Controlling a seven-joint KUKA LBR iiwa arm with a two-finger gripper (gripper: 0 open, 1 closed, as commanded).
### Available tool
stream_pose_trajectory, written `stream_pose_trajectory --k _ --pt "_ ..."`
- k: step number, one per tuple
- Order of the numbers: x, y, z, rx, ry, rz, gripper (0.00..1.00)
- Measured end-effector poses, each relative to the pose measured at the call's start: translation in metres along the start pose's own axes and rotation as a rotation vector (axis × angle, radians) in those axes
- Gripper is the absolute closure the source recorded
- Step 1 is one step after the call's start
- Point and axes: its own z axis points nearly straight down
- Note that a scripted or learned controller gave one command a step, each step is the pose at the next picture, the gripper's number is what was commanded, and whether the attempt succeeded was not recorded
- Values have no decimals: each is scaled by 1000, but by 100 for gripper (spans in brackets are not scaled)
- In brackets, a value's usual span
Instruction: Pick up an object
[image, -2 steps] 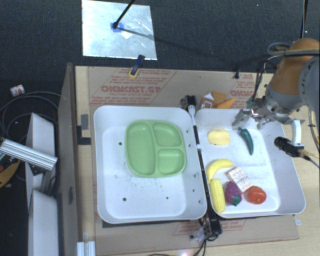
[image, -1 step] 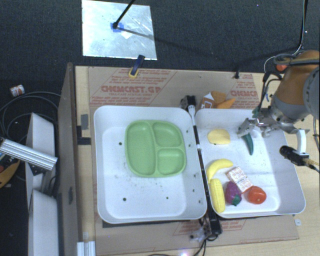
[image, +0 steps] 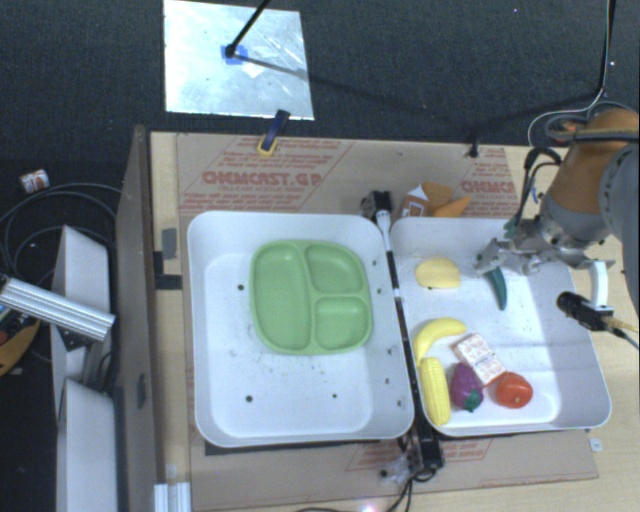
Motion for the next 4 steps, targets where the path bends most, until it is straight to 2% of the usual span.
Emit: stream_pose_trajectory --k 1,2,3,4 --pt "45 -8 -1 2 2 -5 0" --pt "15 15 -27 -4 0 -1 0" --pt "36 0 -5 2 2 -3 0" --pt "10 -1 -26 -1 1 0 0"
